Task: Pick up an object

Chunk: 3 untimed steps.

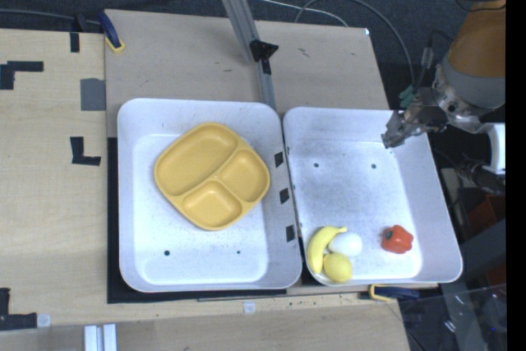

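Down at the bottom of the frame, the right bin (pixel 427 201) carries a tight cluster in its lower corner: a yellow banana (pixel 321 243) curling round a white egg (pixel 347 244), with a yellow lemon (pixel 338 266) touching both from below. Just right of them, apart, sits a red pepper (pixel 397 239). The left bin (pixel 131 201) holds 1 yellow divided plate (pixel 212 175) with 3 compartments, lying flat near its middle. Further up, at the right bin's upper right rim, the gripper (pixel 396 133) hovers, well away from the 4 small items; how its claw is set I cannot tell. Behind it, the arm (pixel 481 45) shows its orange band.
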{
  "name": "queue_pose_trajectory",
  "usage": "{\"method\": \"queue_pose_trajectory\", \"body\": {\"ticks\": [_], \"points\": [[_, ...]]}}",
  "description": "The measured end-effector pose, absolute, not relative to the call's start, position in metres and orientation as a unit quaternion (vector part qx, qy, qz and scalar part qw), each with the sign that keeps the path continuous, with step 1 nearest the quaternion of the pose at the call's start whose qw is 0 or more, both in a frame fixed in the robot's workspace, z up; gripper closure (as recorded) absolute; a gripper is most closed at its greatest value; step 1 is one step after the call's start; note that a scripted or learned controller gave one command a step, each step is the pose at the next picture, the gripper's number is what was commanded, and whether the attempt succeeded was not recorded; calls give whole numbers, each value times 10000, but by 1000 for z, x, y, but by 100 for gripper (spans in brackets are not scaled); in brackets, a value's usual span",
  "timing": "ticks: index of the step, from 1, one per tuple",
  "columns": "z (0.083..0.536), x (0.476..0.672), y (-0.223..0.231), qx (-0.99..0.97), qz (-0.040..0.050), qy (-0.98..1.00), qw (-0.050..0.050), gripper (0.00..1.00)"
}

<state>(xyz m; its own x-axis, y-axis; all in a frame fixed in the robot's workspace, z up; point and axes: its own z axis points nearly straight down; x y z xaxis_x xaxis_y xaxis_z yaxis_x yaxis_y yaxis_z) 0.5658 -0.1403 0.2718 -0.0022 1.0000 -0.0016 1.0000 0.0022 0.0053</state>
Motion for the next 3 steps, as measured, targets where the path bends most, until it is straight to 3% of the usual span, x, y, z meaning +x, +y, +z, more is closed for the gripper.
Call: {"method": "queue_pose_trajectory", "body": {"ticks": [3], "points": [[268, 566, 19, 7048, -3, 7094, -11, 100]]}}
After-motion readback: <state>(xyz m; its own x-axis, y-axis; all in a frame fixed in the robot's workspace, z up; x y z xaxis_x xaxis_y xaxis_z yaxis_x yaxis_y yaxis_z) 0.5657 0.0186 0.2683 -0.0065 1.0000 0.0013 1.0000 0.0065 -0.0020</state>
